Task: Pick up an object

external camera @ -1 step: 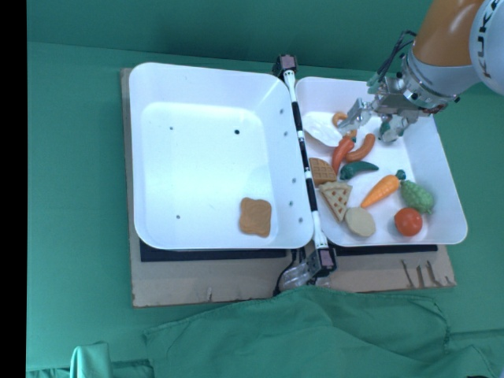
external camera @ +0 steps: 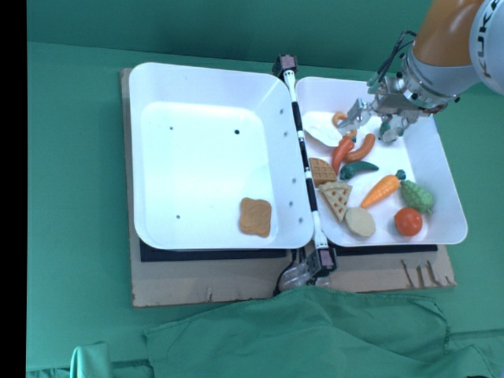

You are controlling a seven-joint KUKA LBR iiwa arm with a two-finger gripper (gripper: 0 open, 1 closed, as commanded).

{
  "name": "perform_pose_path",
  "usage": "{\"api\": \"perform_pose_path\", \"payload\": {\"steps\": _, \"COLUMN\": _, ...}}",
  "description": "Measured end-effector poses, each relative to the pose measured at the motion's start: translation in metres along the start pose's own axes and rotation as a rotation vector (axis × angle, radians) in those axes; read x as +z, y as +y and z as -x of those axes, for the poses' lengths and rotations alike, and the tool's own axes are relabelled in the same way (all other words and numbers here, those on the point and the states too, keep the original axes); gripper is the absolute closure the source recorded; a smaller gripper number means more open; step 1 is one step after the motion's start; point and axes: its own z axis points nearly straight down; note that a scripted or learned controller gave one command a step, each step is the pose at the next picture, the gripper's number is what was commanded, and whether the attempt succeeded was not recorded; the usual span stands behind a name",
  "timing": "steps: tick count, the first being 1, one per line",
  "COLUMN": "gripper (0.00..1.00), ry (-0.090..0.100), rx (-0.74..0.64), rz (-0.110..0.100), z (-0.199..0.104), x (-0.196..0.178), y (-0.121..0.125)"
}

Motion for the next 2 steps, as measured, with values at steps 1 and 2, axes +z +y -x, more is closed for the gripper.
{"api": "perform_pose_path", "payload": {"steps": 1, "gripper": 0.00, "ry": 0.000, "rx": 0.000, "rz": -0.004, "z": 0.001, "x": 0.041, "y": 0.003}}
{"api": "perform_pose_path", "payload": {"steps": 2, "gripper": 0.00, "ry": -0.001, "rx": 0.002, "rz": -0.004, "z": 0.010, "x": 0.086, "y": -0.002}}
